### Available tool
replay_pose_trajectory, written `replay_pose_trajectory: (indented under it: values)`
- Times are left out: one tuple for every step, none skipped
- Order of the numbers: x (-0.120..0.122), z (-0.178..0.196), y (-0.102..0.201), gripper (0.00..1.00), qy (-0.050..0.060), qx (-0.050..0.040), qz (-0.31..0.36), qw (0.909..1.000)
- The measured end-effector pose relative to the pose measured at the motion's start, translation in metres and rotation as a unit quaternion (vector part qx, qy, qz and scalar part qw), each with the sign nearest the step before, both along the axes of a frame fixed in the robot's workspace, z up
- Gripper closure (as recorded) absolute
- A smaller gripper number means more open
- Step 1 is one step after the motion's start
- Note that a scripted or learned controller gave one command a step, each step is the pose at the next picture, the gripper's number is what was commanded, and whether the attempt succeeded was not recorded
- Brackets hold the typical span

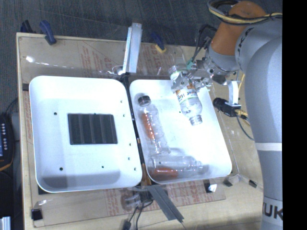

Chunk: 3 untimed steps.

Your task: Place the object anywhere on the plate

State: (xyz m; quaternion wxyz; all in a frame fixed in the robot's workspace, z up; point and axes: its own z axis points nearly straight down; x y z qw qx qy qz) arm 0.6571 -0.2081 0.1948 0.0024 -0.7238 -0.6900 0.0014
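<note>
- Claw (183, 84): closed on one end of a clear bottle (190, 104), the task's thing, hanging tilted just below the claw, cap end lowest.
- Right under the claw: the right bin (218, 145), not the goal.
- Lower and a little to the view's left of the claw, lying in that bin: a second bottle (151, 123) and a third bottle (175, 166); leave both alone.
- Well apart from the claw, toward the view's left, past the divider: the dark plate (92, 128) in the left bin (43, 97).
- Probably best: grip firmly, because of a hold at one end only and a likely swing.
- Raise enough for the cap end to pass the bin rims, then travel slowly toward the plate.
- Stop with the hanging bottle, not the claw itself, above the plate's middle.
- Lower close to the plate before opening, against rolling off.
</note>
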Motion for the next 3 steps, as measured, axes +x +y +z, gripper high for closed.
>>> replay_pose_trajectory:
  values:
    - [-0.049,0.083,0.056,1.00,-0.001,-0.0008,-0.040,0.9992]
    - [-0.099,0.078,0.138,1.00,0.002,-0.0019,-0.175,0.9846]
    - [-0.101,0.021,0.202,1.00,0.001,-0.0023,-0.126,0.9921]
